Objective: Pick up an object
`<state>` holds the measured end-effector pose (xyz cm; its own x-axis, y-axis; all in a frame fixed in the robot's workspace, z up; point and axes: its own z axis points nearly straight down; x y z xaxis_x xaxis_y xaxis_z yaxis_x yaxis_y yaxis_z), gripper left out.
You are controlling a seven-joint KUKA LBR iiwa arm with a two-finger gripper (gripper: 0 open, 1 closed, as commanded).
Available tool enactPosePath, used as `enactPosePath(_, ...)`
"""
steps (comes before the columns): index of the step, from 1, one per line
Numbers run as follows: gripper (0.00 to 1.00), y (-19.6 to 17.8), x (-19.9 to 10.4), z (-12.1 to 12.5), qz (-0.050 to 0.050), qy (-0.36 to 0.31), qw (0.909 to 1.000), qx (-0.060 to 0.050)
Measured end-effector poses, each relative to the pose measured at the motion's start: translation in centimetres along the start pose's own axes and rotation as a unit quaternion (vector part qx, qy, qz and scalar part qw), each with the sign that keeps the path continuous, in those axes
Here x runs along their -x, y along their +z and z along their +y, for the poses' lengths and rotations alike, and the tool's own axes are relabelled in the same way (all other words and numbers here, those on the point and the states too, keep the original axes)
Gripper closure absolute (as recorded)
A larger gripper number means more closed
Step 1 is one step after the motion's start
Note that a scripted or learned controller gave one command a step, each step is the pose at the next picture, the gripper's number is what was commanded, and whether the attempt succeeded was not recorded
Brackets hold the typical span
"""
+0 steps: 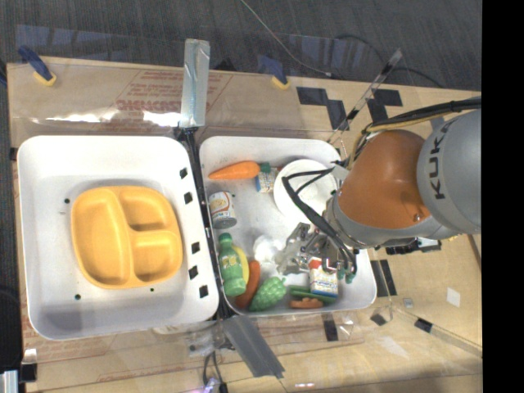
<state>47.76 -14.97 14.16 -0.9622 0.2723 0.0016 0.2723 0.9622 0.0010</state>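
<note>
Orange-banded arm (385, 188) over right bin (246, 150), tool (296, 250) low among toys, small carton (324, 282) just beside it, grip state unclear

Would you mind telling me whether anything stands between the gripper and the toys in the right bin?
Nothing visible does. The gripper is already down inside the right bin, among the toys, with a small carton just beside it and a green toy close by. The orange carrot lies farther off.
</note>
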Motion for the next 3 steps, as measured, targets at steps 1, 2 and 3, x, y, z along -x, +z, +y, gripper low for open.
enactPosePath(1, 1.00, -13.8, 1.4, -1.0, -0.007, 0.055, 0.9985, -0.001)
enactPosePath(2, 1.00, 1.0, 0.1, -1.1, 0.002, -0.064, 0.9979, 0.000)
enactPosePath(3, 1.00, -13.1, 4.1, 0.6, -0.008, -0.076, 0.9971, -0.001)
